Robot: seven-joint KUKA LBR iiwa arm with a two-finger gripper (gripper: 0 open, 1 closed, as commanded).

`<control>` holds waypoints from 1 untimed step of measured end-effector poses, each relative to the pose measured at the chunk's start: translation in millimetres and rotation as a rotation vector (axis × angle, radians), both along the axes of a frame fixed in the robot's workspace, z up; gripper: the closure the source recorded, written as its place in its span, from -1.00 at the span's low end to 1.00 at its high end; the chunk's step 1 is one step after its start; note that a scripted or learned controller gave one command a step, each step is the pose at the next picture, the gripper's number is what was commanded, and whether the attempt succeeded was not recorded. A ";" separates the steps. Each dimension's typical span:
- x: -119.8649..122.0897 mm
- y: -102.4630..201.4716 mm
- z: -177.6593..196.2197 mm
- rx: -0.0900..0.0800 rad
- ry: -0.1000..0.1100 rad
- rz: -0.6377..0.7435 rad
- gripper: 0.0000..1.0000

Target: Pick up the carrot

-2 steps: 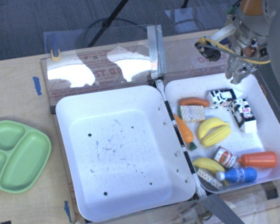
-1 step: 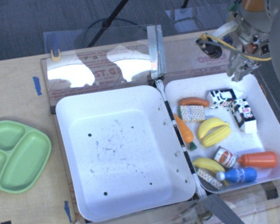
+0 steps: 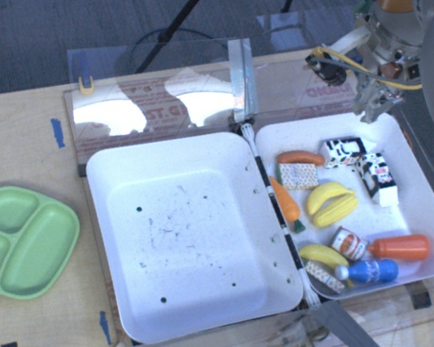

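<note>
The carrot [image 3: 286, 201] is orange with a green stub at its near end. It lies lengthwise along the left wall of the right bin [image 3: 427, 199], beside the divider between the two bins. My gripper [image 3: 373, 104] hangs over the far right corner of that bin, well above and to the right of the carrot. It touches nothing, and several toys lie between it and the carrot.
Right bin holds an orange sausage [image 3: 298, 158], a speckled block [image 3: 298, 175], two cow-patterned cartons [image 3: 377, 175], bananas [image 3: 331, 201], a small can [image 3: 348, 243], an orange bottle [image 3: 400, 246] and a blue bottle [image 3: 372, 271]. The left bin [image 3: 181, 232] adjoins it. A green divided plate [image 3: 18, 240] sits far left.
</note>
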State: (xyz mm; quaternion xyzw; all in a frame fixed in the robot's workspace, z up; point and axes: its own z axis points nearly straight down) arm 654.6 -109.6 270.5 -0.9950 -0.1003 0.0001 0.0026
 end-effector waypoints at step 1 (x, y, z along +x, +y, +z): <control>-5.6 -71.7 -35.1 -0.003 0.003 -0.001 1.00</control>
